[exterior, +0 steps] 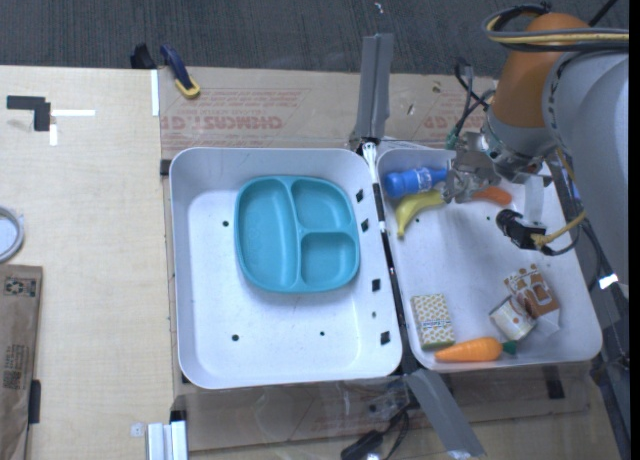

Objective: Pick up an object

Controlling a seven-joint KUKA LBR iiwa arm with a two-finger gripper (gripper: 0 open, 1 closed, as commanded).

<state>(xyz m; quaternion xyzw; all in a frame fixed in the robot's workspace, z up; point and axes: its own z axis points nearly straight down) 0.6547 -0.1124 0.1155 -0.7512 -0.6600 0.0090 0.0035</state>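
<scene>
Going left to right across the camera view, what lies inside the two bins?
Blue plate → banana → small box → carrot → carton. The blue bottle and the things under the gripper overlap others, so I leave them out.

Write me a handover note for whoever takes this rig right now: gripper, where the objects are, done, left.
Gripper: down at the far end of the right bin, beside the banana and blue bottle; finger state unreadable from the camera view.
Objects: an orange item lies just right of the gripper. Small box, carrot and brown-and-white carton sit at the near end of the right bin. Teal divided plate is in the left bin.
Done: nothing visibly lifted.
Left: secure one object and raise it.
</scene>
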